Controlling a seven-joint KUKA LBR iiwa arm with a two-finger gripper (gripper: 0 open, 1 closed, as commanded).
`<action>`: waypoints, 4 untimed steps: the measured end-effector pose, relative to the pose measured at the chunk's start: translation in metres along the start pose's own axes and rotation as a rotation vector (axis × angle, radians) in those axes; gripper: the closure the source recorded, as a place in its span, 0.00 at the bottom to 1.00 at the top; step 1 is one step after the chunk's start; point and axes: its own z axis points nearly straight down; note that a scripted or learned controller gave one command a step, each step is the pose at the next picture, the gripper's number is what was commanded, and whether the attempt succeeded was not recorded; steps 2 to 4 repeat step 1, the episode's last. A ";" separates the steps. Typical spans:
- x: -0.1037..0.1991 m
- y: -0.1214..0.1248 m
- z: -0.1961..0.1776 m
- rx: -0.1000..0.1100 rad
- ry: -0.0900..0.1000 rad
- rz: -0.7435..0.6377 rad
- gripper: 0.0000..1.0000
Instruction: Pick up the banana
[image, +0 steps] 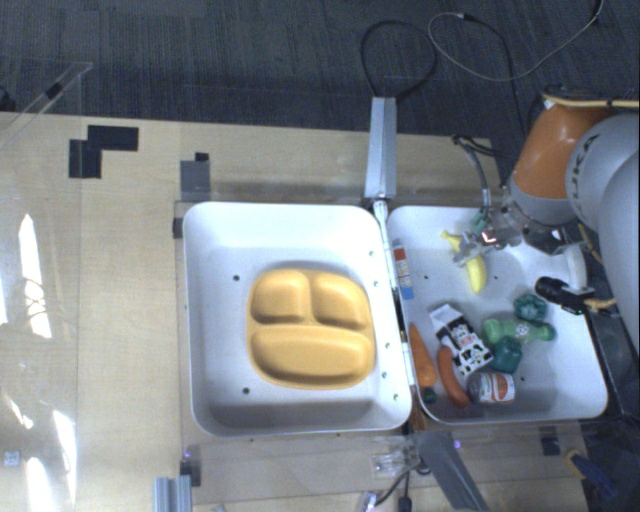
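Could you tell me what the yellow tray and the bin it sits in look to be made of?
The tray looks like moulded plastic: uniform mustard colour, rounded compartments, a soft sheen. The bin looks like smooth white plastic or coated metal; its rounded corners and even gloss leave that open.

Divided tray in left bin, banana in right bin, pincer above it

Beside my yellow tray I count two white bins, one banana, two orange carrots, one can, and one carton.
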 end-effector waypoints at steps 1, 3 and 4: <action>0.036 0.017 -0.091 -0.013 -0.003 0.058 1.00; 0.036 0.017 -0.091 -0.013 -0.003 0.058 1.00; 0.036 0.017 -0.091 -0.013 -0.003 0.058 1.00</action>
